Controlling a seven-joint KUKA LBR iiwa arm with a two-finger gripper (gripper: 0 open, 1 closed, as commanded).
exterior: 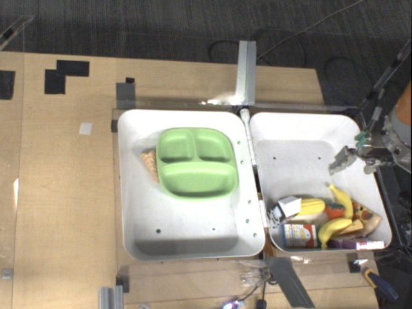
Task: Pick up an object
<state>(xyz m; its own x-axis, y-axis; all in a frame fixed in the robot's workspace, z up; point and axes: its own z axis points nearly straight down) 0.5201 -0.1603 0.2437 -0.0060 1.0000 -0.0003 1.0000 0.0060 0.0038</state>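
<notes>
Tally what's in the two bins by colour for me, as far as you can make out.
Green: 1, the divided plate in the left bin
Tan: 1, a flat piece tucked under the plate's edge
Yellow: 3, two bananas and a corn cob in the right bin
White with a label: 1, a can
Total: 6 clear; the remaining pile is too jumbled.

The scene is being lit evenly from above, and both white bins (193, 237) are being rendered bright, almost washed out. A soft shadow is being cast along the near inner wall of the left bin. A small glare is being thrown off the metal post (246, 69). The dark carpet (161, 11) is being left dim. Fine detail is being softened slightly throughout.
</notes>
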